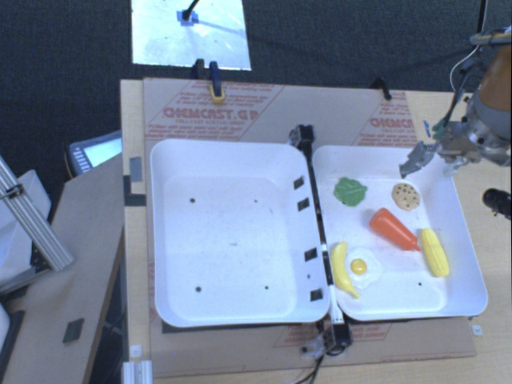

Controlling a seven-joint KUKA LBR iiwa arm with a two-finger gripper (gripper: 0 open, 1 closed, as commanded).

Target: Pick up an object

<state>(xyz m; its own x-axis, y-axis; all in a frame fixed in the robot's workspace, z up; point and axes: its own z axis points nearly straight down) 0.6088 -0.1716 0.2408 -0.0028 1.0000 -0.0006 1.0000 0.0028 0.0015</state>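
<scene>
Gripper [418,160]: over right bin's [464,238] far edge, grip state unclear. Cookie [406,195] lies just nearward, closest item.

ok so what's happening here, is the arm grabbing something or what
A grey robot arm with its two-finger gripper reaches in from the right, poised over the far edge of the right white bin. That bin holds toy food: a green leafy piece, a round speckled cookie, an orange carrot, a yellow corn cob, a yellow banana and a fried egg. Nothing is picked up yet.
</scene>
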